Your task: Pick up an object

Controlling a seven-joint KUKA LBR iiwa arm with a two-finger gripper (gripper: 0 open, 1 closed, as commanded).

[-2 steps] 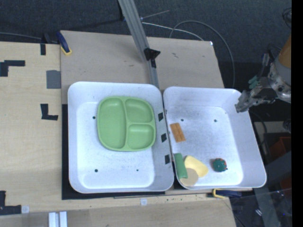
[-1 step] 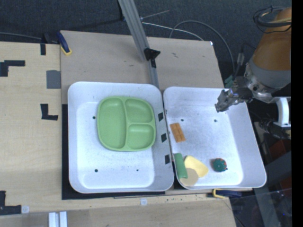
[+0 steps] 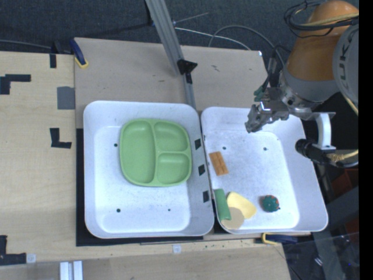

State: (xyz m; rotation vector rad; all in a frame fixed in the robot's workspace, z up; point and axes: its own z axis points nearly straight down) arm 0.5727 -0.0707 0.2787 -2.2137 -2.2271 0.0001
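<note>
My gripper hangs over the far part of the right bin, with nothing visible between its fingers. An orange flat block lies in the right bin near its left wall. At the bin's near left corner rest a green stick and a pale yellow piece. A small dark green ball with a red spot sits just right of them. All these objects lie well toward the front of the bin, apart from the gripper.
The left bin holds a green divided plate. A grey metal pole slants in from the top, ending at the bins' far edge. Cables lie behind the bins. The arm's orange band is at the top right.
</note>
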